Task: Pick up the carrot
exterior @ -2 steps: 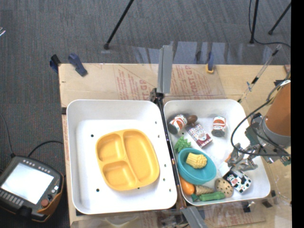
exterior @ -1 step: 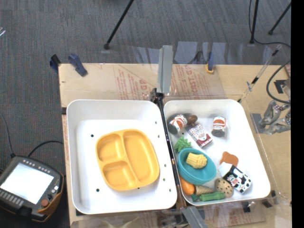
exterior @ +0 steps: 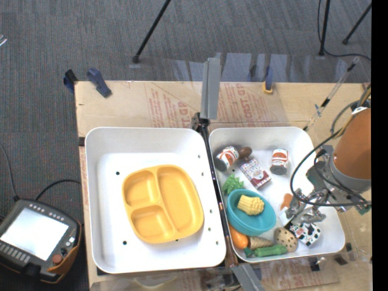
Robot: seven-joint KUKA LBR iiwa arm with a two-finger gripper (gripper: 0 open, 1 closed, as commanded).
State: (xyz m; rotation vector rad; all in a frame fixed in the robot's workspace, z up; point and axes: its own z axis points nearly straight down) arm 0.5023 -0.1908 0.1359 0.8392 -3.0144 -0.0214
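Over on the right, I am looking down at the right white bin (exterior: 303, 137), and it is looking crowded. My metal two-finger gripper (exterior: 301, 207) is hanging low inside it, close to the right wall, with the grey arm and its orange band (exterior: 357, 147) reaching in from the side. I cannot tell how wide the gripper is standing, and I am not seeing anything held in it.

A small orange carrot piece (exterior: 286, 200) is lying just left of the gripper, almost touching it. I am not sure it is the whole carrot. Another orange round thing (exterior: 239, 239) is sitting by the bin's front left corner, and I cannot tell what it is.

A teal round bowl (exterior: 251, 220) with a yellow corn cob (exterior: 250, 205) in it is taking up the middle of the bin. A black-and-white cow-print block (exterior: 306, 233) is sitting under the gripper, near the front right corner. A tan speckled cookie (exterior: 285, 239) and a green bean pod (exterior: 270, 251) are lying along the front edge. Two small red-and-white cans (exterior: 228, 156) (exterior: 279, 160) and a flat red packet (exterior: 254, 172) are sitting near the back, with some white floor showing around them.

The left white bin (exterior: 100, 156) is holding only a yellow plastic tray with three sections (exterior: 162, 203), with lots of bare floor around it.
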